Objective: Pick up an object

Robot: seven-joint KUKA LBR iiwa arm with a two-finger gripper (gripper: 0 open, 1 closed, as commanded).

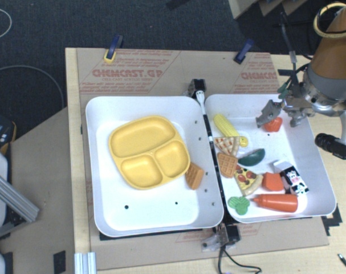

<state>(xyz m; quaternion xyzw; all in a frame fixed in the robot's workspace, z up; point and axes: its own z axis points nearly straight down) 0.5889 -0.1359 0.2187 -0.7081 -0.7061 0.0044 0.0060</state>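
While the gripper [273, 117] hovers over the red piece [272, 125], finger spread unclear, next move: descend, grasp.

Robot lab bench [161, 67] (clamped board, cables)

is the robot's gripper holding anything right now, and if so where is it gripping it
It cannot be told. The grey two-finger gripper hangs over the right white bin, directly above a small red-orange toy piece, but the view does not show that piece between the jaws.
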